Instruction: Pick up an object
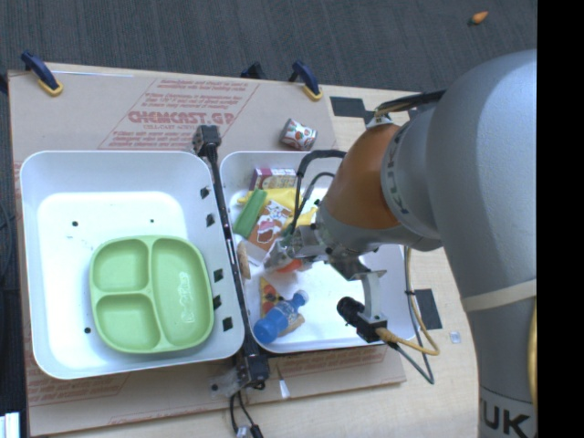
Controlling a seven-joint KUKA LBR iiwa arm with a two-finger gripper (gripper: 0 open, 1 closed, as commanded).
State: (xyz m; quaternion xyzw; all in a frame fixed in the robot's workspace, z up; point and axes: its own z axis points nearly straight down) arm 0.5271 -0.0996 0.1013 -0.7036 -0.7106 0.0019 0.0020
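The right bin (315,336) holds a jumble of small objects: a blue bottle (277,318) near its front, a green stick-shaped item (250,210), a snack packet with red print (266,226), a yellow item (283,196) and a pink-and-white box (272,175) toward the back. My gripper (294,254) reaches down into the middle of this bin, over an orange-red object (285,265). The grey arm and its orange band (360,185) hide much of the bin's right half. The gripper's lower end is lost among the objects.
The left bin (55,190) carries a light green divided plate (151,292). A small printed cup (298,134) lies on the cardboard behind the right bin. Blue clamps (42,73) hold the board's back edge. A yellow cable (415,340) trails at the front right.
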